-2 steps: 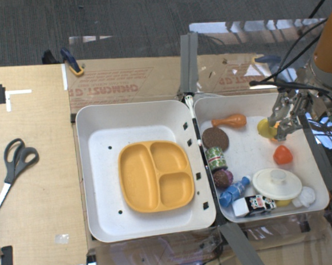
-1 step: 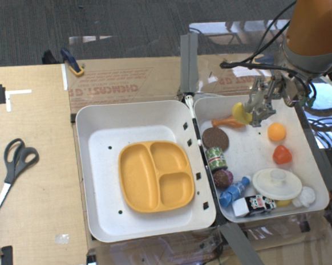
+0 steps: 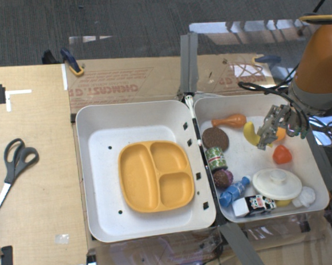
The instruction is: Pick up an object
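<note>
The gripper [image 3: 267, 137] hangs low over the right bin [image 3: 318, 171], near its back right corner, and I cannot tell if it is spread or pressed together, and nothing can be seen held in it. The closest thing to grab looks like the yellow banana [image 3: 249, 133], which sits just beside the gripper on the side toward the other bin. Its long way runs from the back of the bin toward the front. An orange-red ball [image 3: 281, 155] sits just in front of the gripper, toward the bin's front edge. An orange toy drumstick [image 3: 230, 120] lies along the back wall. Down the bin's left wall sit a brown round cookie [image 3: 215, 138], a small green can [image 3: 216, 157] and a dark purple lump [image 3: 222, 178]. Near the front edge are a blue toy [image 3: 233, 191], a white round lid [image 3: 277, 184] and a small black and white box [image 3: 253, 205]. The left bin [image 3: 95, 180] holds a yellow tray [image 3: 156, 175] with three parts, and nothing lies in them. I think the next move needs only a small shift to the banana
</note>
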